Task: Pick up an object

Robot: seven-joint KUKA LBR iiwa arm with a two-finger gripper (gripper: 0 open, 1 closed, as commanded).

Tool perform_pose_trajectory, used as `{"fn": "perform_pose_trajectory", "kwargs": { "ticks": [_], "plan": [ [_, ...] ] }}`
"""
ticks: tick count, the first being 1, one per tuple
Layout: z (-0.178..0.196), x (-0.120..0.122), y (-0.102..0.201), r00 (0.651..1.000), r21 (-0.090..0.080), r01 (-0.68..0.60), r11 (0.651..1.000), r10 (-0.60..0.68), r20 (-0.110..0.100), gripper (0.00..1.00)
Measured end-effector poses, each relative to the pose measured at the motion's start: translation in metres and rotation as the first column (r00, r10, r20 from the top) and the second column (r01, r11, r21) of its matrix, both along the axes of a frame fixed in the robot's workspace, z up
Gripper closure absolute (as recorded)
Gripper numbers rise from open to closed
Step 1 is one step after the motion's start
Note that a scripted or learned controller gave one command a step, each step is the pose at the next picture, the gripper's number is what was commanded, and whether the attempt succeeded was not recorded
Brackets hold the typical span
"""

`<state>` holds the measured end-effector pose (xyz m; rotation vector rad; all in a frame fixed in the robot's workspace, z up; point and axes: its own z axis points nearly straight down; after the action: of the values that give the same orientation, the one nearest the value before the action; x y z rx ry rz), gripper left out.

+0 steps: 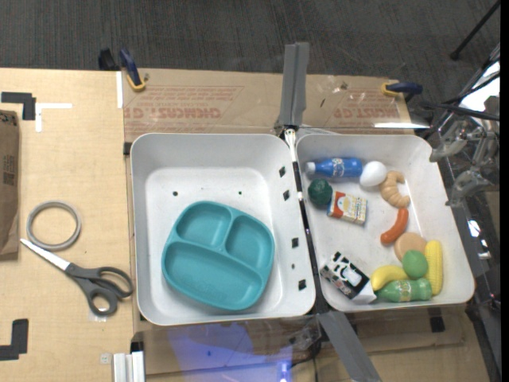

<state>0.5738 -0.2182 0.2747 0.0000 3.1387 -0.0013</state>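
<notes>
The right bin [442,188] holds a crowd of toy foods. A blue bottle [337,167] lies at the back beside a white egg [372,173] and a tan croissant [394,189]. A dark green ball [320,192] touches a small orange-and-white carton [348,207]. An orange sausage [395,225] lies mid-right. At the front right sit a peach-coloured piece [408,243], a green lime [414,263], a yellow corn cob [434,265], a banana [387,275] and a green bottle [406,291]. A black-and-white carton [347,278] lies at the front left.
A teal divided plate [219,253] lies in the left bin [203,153]. Scissors [87,277] and a tape roll [54,224] lie on the bench at left. Cardboard [199,106] with clamps sits behind the bins. Metal fittings and cables [469,157] stand by the right bin's right edge.
</notes>
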Motion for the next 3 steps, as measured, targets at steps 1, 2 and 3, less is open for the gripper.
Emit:
{"fn": "perform_pose_trajectory", "kwargs": {
  "ticks": [1, 2, 3],
  "plan": [
    [-0.174, -0.031, 0.048, 1.0, 0.0, 0.022, 1.0, -0.022, -0.001, 0.0],
    [-0.182, -0.051, 0.04, 0.998, 0.0, 0.063, 0.998, -0.063, 0.002, 0.0],
    [-0.182, 0.014, 0.072, 0.998, 0.0, 0.062, 0.998, -0.062, 0.001, 0.0]
  ]
}}
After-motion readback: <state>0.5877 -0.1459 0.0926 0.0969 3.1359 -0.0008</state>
